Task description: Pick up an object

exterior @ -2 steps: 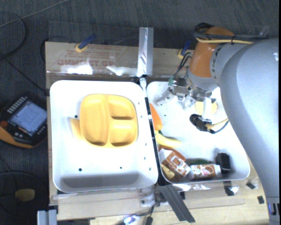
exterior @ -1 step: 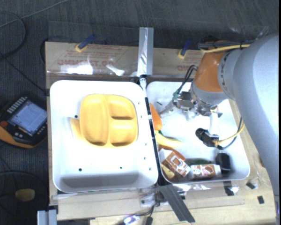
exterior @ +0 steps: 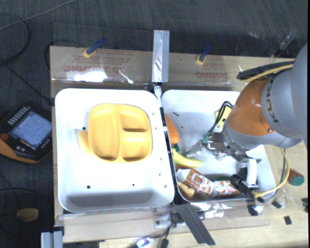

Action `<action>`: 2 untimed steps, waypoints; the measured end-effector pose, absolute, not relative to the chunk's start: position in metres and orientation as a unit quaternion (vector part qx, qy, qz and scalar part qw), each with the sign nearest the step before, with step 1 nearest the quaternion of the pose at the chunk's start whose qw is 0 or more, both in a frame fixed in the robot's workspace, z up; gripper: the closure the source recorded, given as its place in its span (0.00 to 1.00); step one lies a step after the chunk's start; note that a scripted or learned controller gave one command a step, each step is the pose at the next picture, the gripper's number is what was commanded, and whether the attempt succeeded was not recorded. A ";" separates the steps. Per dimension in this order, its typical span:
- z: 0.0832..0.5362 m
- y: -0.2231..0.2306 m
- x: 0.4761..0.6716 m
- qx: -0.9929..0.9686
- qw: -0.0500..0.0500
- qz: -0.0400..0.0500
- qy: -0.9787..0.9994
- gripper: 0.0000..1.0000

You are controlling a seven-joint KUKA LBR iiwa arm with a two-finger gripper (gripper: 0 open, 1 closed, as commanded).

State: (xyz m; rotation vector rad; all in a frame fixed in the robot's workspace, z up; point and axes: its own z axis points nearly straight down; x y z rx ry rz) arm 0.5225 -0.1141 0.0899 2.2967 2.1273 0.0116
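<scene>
From my seat I cannot tell the gripper (exterior: 213,144)'s state, low in the right bin (exterior: 196,103) beside the banana (exterior: 186,160), probably crowded enough that a grab snags the neighbouring snack packet (exterior: 204,186).

Arm (exterior: 271,105) reaching from right, end effector (exterior: 213,142) lowered.

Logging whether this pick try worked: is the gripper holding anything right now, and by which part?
It cannot be told. The gripper hangs low in the right bin near the banana, but the wrist hides whether anything is gripped.
</scene>
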 end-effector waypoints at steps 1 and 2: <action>0.090 -0.109 0.501 0.750 0.011 0.007 0.662 0.00; 0.089 -0.107 0.612 0.751 0.007 0.004 0.660 0.00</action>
